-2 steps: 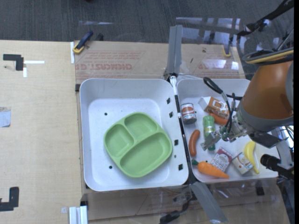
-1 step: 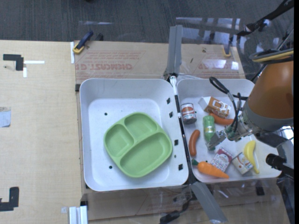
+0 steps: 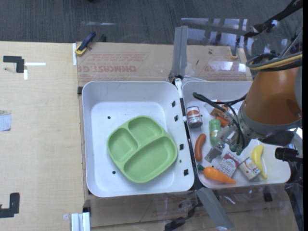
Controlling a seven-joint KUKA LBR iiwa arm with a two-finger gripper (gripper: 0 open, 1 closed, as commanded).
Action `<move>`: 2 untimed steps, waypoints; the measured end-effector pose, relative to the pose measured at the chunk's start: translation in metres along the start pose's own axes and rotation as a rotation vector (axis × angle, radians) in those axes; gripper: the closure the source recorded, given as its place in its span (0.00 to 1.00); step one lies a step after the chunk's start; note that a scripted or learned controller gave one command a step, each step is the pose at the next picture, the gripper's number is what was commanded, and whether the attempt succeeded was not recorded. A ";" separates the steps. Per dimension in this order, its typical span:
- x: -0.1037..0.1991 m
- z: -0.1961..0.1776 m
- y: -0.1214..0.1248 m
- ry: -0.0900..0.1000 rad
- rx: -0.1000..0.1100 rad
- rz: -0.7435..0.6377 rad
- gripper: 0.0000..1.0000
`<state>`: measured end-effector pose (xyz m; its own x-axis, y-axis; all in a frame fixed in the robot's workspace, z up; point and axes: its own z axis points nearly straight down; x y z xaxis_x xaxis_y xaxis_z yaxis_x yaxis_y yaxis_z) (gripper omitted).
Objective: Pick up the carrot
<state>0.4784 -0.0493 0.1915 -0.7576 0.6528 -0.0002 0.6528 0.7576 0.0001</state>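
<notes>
Left bin [image 3: 89,129]: white, shallow, sitting on the table [image 3: 38,129]. It is holding one item, a green divided plate [image 3: 142,149] with three compartments, lying flat and turned at a slant near the bin's middle. The plate's compartments are carrying nothing.

Right bin [image 3: 284,174]: white, shallow, lying directly beside the left bin and sharing a wall with it. It is holding several small items:
- carrot [image 3: 218,174], orange, lying on its side along the near wall, its point facing the right;
- red sausage-shaped item [image 3: 199,147], lying lengthwise near the shared wall, just above the carrot;
- small can [image 3: 194,117] with a red label, standing by the shared wall toward the far end;
- green item [image 3: 214,127], partly hidden under the arm;
- banana [image 3: 259,160], yellow, lying toward the right side;
- two small printed packets [image 3: 227,166], lying between carrot and banana.

Arm [image 3: 272,102]: grey with an orange band, reaching in over the right bin. Its pincer [image 3: 222,143] is hanging above the bin's middle, apart from the carrot and above the packets; whether it is open or closed cannot be told, and nothing is showing in its grip.
</notes>
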 end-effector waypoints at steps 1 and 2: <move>-0.044 0.091 -0.044 -0.018 -0.007 -0.278 0.00; -0.100 0.088 0.007 -0.024 -0.009 -0.415 0.00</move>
<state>0.5590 -0.1095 0.1035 -0.9560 0.2922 -0.0251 0.2923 0.9563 0.0034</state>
